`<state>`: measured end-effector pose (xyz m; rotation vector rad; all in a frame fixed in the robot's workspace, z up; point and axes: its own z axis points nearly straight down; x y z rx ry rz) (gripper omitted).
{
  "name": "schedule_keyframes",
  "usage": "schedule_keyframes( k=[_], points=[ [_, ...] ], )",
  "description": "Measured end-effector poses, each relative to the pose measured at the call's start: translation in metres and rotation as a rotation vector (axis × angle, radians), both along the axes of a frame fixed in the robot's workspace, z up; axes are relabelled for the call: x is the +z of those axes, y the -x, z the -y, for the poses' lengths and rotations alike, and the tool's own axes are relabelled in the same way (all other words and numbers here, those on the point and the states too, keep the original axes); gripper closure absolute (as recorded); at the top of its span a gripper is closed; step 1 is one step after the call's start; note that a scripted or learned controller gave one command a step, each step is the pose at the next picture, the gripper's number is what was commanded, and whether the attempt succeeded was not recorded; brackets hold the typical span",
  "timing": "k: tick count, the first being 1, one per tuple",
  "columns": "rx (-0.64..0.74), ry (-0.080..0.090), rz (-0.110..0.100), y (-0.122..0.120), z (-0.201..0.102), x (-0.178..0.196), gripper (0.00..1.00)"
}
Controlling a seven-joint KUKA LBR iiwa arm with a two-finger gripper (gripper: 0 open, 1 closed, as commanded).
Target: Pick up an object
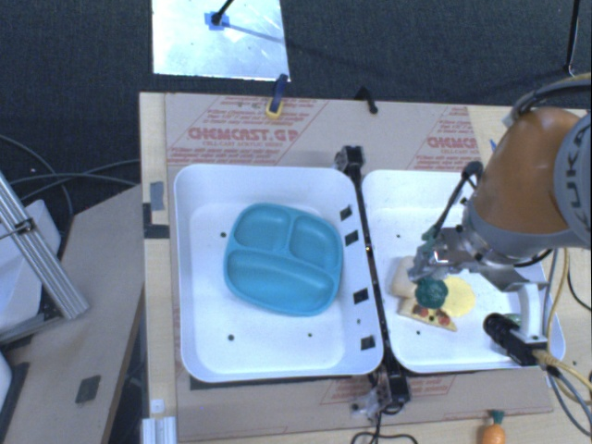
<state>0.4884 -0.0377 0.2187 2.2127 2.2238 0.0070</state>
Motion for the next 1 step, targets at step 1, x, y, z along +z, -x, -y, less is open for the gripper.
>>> schedule_keyframes(
  k=[1],
  points=[
    [0.005, -0.002, -0.002, 0.0008, -0.0496, 0.0252, 1.0]
  ],
)
